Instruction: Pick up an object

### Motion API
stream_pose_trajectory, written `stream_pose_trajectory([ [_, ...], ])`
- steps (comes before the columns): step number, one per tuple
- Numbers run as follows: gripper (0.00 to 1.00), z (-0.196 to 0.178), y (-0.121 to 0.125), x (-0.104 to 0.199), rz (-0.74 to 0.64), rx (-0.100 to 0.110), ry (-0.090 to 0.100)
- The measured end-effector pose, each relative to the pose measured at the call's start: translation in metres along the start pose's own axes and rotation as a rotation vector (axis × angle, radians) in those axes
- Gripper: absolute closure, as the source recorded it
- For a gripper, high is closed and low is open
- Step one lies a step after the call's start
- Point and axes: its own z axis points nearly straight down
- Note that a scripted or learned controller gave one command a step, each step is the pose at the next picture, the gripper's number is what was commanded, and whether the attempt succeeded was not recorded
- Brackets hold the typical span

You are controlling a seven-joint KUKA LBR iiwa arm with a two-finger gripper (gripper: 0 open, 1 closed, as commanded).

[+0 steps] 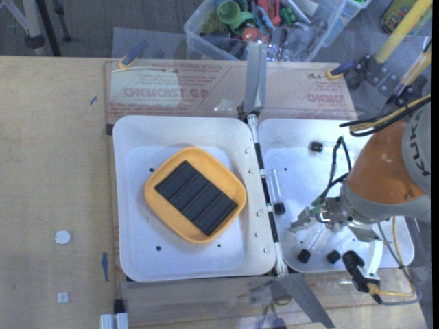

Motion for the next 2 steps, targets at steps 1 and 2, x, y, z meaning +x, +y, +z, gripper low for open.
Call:
stream_pose_trajectory([
  [1, 0.00, -0.096, 0.088, 0.025, 0.012, 0.003, -0.003],
  [2, 0.00, -0.096, 0.007, 0.088, -0.238, 0.008, -0.001],
])
